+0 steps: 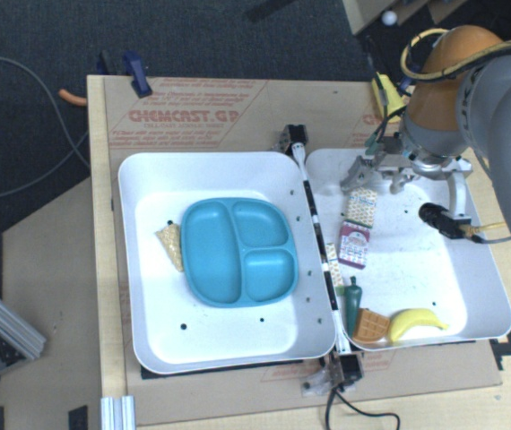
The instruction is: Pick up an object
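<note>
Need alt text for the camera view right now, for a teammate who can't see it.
The grey arm's gripper hangs over the right bin, above a patterned packet, with a banana near the front. The left bin holds a blue divided plate.

My bench [238, 106] is a brown board with red print. Two white bins rest on it, left [148, 240] and right [480, 285], touching.

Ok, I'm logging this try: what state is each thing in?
Blue divided plate: upright in the left bin, compartments bare.
Banana: lying in the right bin, front corner.
Waffle: flat beside the banana.
Small packet: lying flat.
Gripper: low over the right bin's far end.
</note>
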`<state>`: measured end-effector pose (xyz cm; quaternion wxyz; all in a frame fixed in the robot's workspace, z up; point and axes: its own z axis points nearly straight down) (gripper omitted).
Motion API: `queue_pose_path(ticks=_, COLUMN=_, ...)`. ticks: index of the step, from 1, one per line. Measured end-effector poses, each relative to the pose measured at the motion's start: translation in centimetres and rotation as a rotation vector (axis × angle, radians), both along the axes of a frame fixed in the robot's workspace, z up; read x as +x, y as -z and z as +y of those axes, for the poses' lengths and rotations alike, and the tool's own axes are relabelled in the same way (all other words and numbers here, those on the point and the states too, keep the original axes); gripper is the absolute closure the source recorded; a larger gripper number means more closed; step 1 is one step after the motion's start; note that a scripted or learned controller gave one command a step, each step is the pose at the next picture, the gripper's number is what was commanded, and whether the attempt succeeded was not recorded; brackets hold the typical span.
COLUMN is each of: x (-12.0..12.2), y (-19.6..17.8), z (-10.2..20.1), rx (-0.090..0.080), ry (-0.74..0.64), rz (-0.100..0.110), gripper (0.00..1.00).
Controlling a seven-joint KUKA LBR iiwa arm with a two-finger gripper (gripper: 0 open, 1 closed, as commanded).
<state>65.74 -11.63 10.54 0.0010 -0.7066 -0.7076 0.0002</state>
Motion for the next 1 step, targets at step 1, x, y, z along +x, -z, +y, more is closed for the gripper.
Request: queue_pose_path(ticks=1, x=0.72, y=2.10, z=2.43, rx=0.000, ry=0.000, rz=0.000, gripper=0.00)
